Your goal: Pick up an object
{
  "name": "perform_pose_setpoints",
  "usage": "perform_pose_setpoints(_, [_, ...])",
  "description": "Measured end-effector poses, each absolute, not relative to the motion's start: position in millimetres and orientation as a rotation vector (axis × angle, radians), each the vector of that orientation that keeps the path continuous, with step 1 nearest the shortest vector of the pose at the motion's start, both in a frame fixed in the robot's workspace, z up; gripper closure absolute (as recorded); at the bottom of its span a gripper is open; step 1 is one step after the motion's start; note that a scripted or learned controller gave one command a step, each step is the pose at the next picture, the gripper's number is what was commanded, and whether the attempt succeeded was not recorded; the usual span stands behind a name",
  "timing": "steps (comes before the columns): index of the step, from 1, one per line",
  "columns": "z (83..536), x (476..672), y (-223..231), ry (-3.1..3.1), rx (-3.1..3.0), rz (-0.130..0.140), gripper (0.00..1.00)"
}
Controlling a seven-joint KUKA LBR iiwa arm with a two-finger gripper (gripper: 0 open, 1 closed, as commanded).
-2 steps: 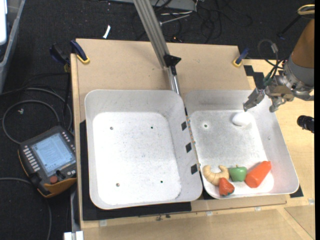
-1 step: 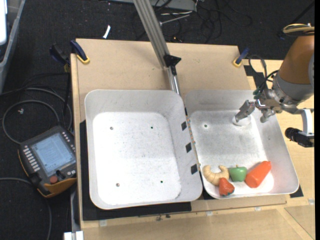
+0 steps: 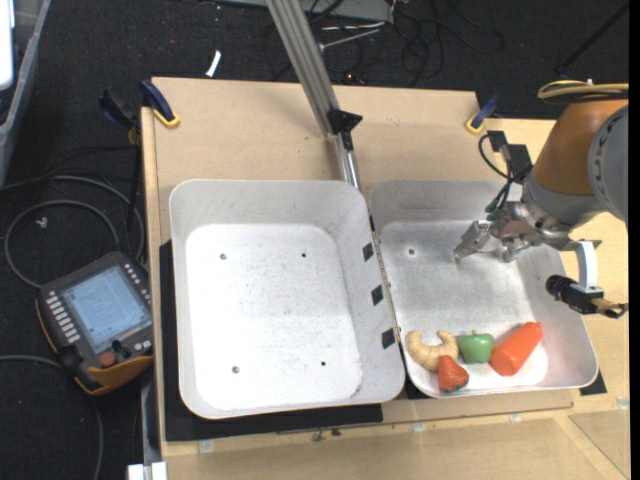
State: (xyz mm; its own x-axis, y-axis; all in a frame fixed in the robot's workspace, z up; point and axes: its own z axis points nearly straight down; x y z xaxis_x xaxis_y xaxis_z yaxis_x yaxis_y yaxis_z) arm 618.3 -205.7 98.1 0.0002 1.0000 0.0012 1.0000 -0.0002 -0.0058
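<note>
Carrot [image 3: 516,348], we see, lies in the right bin's [image 3: 440,208] near corner, long axis slanting up to the right, beside a green pepper [image 3: 477,346]. Over that bin's middle, we find the gripper [image 3: 478,242] with fingers spread, holding nothing.

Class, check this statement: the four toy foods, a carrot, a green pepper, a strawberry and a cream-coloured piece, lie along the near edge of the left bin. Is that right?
Not quite. The camera view shows the carrot, green pepper, strawberry and cream-coloured piece along the near edge of the right bin, not the left bin.
</note>
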Motion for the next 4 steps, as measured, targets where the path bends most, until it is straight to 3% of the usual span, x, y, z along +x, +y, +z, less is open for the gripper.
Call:
perform_pose_setpoints(1, [113.3, 620.6, -206.4, -2.223, -2.223, -0.002, 1.00])
perform_pose_setpoints(3, [216.0, 633.0, -207.5, -2.230, -2.223, -0.005, 1.00])
perform_pose_setpoints(4, [215.9, 625.4, -147.3, -2.229, -2.212, -0.002, 1.00])
